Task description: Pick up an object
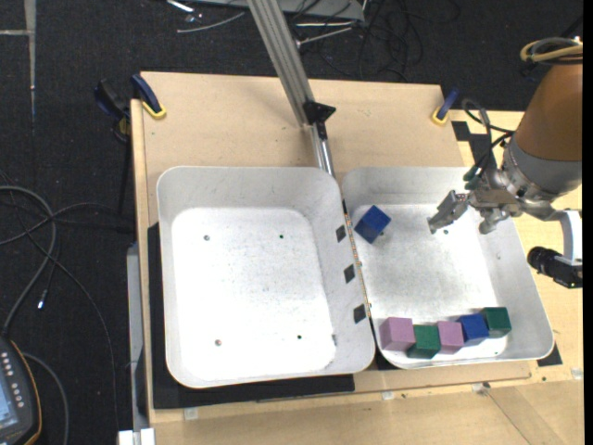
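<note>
Bins: I counted two white bins side by side on the wooden bench (241, 123), the left bin (185, 202) and the right bin (519, 276).
Blocks, total: I counted six, all in the right bin.
Blue blocks: two. One blue block (372, 222) lay alone near the right bin's upper left corner, tilted, well apart from the rest; the other blue block (474, 326) sat in the row along the near wall.
Purple blocks: two, one purple block (397, 333) at the row's left end and a second purple block (450, 334) third in line.
Green blocks: two, one green block (426, 339) between the purples and another green block (497, 320) at the row's right end.
Row: the five blocks touched or nearly touched one another against the near rim.
Arm: I saw the arm (551, 128) reach in from the right, its wrist over the right bin's far right side.
Gripper: the gripper (470, 213) hung over the bin's upper right part, fingers spread apart with nothing between them, to the right of the lone blue block and apart from it.
</note>
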Available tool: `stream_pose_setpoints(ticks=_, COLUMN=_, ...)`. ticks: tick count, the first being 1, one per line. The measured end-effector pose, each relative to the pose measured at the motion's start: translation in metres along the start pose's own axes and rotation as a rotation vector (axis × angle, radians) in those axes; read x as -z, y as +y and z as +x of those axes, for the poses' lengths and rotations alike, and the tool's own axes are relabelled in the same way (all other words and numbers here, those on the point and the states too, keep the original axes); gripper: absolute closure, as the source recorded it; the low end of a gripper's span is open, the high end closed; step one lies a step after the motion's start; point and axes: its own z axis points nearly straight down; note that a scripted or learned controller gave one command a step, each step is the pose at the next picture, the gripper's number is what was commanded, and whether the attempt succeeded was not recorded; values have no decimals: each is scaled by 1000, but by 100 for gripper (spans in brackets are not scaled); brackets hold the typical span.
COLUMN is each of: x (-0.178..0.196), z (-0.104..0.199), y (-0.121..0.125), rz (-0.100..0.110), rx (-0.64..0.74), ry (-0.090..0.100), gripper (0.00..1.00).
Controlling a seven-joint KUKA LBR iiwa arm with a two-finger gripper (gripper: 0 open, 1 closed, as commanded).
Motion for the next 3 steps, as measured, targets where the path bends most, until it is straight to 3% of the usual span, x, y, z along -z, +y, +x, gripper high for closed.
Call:
stream_pose_setpoints(ticks=1, x=39, z=-34, y=0, rz=-5, rx=-2, ry=-4, gripper=0)
stream_pose_setpoints(ticks=2, x=-126, z=-70, y=-57, rz=-1, rx=0, ry=4, gripper=0)
stream_pose_setpoints(ticks=3, x=-125, z=-71, y=-83, rz=-1, rx=-1, ry=0, gripper=0)
